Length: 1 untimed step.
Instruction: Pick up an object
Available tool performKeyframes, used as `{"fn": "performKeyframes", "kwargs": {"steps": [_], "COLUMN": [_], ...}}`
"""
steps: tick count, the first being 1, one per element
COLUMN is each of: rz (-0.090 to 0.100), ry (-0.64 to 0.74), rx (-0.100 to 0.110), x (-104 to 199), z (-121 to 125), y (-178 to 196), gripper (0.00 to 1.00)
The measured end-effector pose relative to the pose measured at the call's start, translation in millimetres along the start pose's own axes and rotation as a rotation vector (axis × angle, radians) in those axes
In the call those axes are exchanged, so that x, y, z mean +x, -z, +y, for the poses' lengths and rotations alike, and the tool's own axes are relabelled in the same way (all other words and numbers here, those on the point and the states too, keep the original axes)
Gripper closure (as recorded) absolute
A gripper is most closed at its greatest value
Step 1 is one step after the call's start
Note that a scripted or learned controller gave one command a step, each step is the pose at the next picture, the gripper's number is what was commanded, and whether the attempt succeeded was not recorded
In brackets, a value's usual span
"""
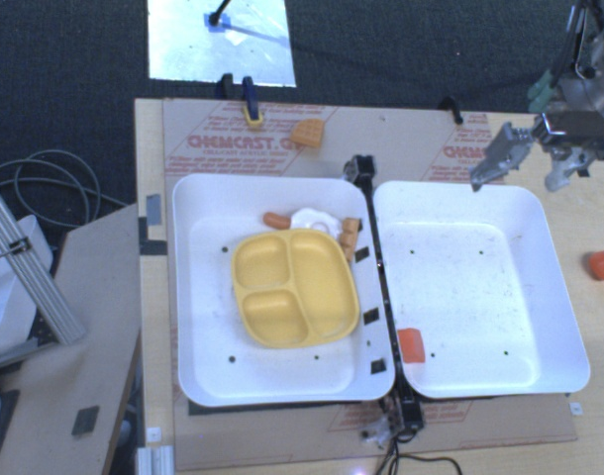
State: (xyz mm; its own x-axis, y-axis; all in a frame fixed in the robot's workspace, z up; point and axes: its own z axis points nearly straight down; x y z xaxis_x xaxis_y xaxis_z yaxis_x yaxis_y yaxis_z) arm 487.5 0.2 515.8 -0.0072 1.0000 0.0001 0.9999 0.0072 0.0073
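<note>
Overhead view of the tabletop (233, 117) with two shallow white bins side by side. The end effector (528, 169) hangs above the far right corner of the right bin (554, 265), over its far rim; its two fingers are spread apart and nothing lies between them.

The left bin (198, 295) carries most of the candidate objects: a yellow divided plate (292, 287) lies near its centre, and along the plate's far edge sit a small orange sausage-shaped piece (276, 221), a white piece (315, 221) and a small tan piece (350, 234) close to the divider between the bins. An orange-red block (411, 344) rests in the near left corner of the right bin, just beside the divider. Outside the bins, a waffle-like tan piece (307, 133) lies on the tabletop beyond the far edge of the left bin, and another orange-red block (602, 264) sits near the tabletop's right edge.

Judged stage: approach, with no object yet selected or contacted. The nearest reachable target inside a bin appears to be the orange-red block in the right bin; the next move would call for travel toward the near left corner of that bin, alignment of the spread fingers either side of the block, a descent clear of the bin wall and divider, then closure and lift.
</note>
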Motion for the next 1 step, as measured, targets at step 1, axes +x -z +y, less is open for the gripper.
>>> {"fn": "performKeyframes", "kwargs": {"steps": [1], "rz": [0.0], "ry": [0.0], "rx": [0.0], "x": [0.0], "z": [0.0], "y": [0.0], "gripper": [0.0]}}
